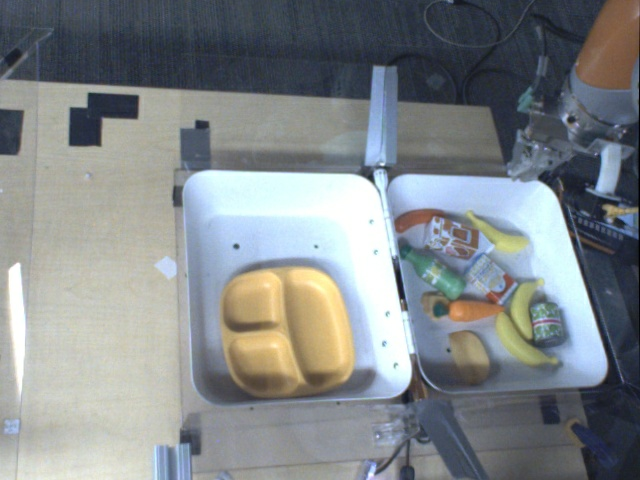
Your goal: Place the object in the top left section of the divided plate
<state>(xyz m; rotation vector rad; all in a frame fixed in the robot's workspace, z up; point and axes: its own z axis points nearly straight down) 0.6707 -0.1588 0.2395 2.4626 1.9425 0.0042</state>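
A yellow divided plate (pixel 287 328) lies in the left bin (pixel 210 228), with two small sections on its left and one large section on its right. Its top left section (pixel 250 301) holds nothing. The right bin (pixel 575 258) holds several toy foods: two bananas (pixel 497 234) (pixel 521 332), a green bottle (pixel 434 272), a carrot (pixel 473 311), a small can (pixel 546 323), a carton (pixel 451 235) and a brown potato-like piece (pixel 469 356). My gripper (pixel 531 161) hangs above the right bin's far right corner, apart from all of them.
A metal divider post (pixel 381 118) stands between the bins at the back. Black cables (pixel 470 28) run over the dark floor behind the bench. Bare wooden bench top stretches to the left of the bins.
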